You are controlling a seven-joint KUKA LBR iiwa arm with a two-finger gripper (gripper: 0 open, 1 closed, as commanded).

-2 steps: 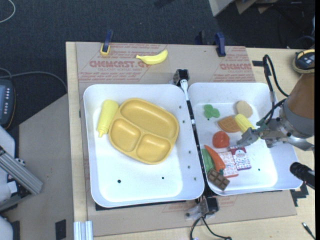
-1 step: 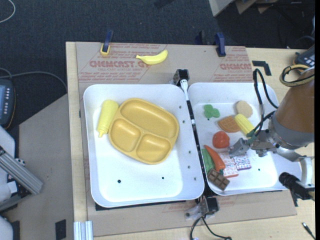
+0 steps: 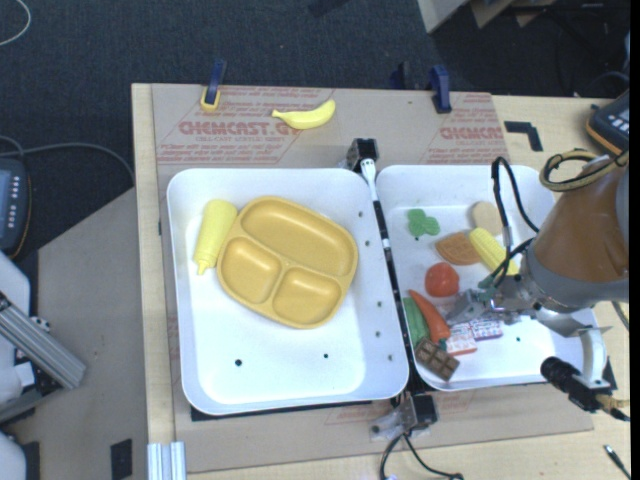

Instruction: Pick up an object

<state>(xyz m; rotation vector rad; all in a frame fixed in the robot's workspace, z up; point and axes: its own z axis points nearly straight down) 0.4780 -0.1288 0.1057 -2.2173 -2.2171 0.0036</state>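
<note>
A wooden bench (image 3: 150, 268) seen from above at a slant carries two shallow white bins side by side. The left bin (image 3: 200, 348) holds a yellow divided tray (image 3: 288, 260) with three compartments, lying near the bin's centre. Touching the tray's nine o'clock edge is a yellow squeeze bottle (image 3: 212, 234), roughly upright in the view.

The grey arm (image 3: 585, 243) enters from three o'clock and reaches over the right bin (image 3: 520, 363). Its gripper (image 3: 478, 306) sits low over the bin's middle, at a cluster of toy foods. Whether the jaws are open or closed cannot be made out, and no item can be seen between them.

The foods in the right bin lie as follows. A red tomato (image 3: 441, 279) sits just beside the gripper at its ten o'clock. An orange carrot (image 3: 430, 315) with a green piece alongside lies at the gripper's nine o'clock, close by. A brown chocolate bar (image 3: 437, 359) lies at its seven o'clock, near the bin's front rim. A small red and white packet (image 3: 470, 340) lies just below the gripper at six o'clock. A corn cob (image 3: 487, 249) and an orange slice (image 3: 458, 249) lie at twelve o'clock, with a green leafy piece (image 3: 423, 224) farther off at eleven.

A yellow banana (image 3: 306, 116) rests on the bench beyond the left bin, at twelve o'clock.
</note>
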